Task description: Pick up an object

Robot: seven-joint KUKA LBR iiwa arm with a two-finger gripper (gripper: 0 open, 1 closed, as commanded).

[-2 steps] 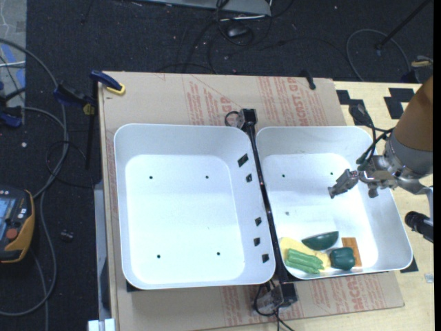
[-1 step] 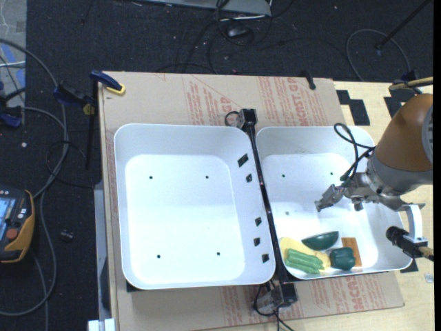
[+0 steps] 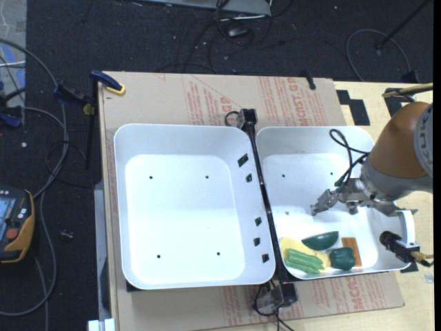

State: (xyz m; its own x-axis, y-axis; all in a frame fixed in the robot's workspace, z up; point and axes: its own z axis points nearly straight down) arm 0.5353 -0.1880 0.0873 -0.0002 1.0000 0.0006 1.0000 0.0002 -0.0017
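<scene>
My gripper hangs over the middle of the right bin, reaching in from the right on the grey arm with its orange band. Several small objects lie in a cluster at the bin's front edge, just below the gripper. A dark green half-round piece is the nearest to it. A light green ridged object rests on a yellow piece. To their right are a teal block and a small orange-brown block. The gripper is apart from all of them.
The left bin sits beside the right one, with a black divider strip between them. Both stand on a cardboard-covered bench. Cables and a yellow-blue clamp lie beyond the bench's far left corner.
</scene>
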